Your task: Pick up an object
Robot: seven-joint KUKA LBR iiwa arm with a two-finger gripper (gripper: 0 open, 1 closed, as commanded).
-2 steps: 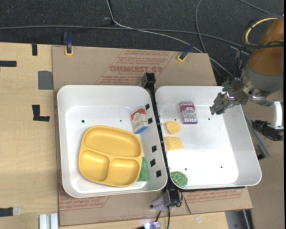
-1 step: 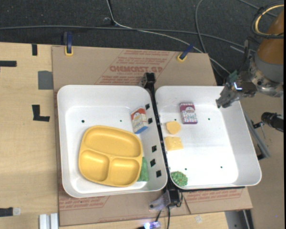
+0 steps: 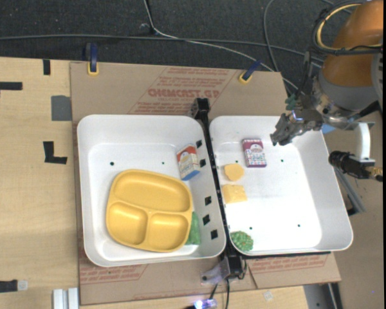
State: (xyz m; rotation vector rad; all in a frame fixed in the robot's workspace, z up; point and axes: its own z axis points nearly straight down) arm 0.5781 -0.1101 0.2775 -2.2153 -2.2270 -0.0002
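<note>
Camera view: the gripper (image 3: 284, 134) hung over the right bin's (image 3: 321, 192) far edge, its finger state impossible to tell. Nearest lay the small pink carton (image 3: 253, 152), flat near the far-left corner; it looked light, stiff and smooth, best pinched across its short sides. Yellow pieces (image 3: 233, 172) lay just beside it.

A bulky grey robot arm (image 3: 347, 89) with a glossy orange band (image 3: 357, 28) is showing at the right. Thin black cables (image 3: 289, 5) are looping around it. A small dark two-finger gripper (image 3: 284, 134) is ending the wrist, carrying what may be blue fittings, though blur is hiding detail.
</note>
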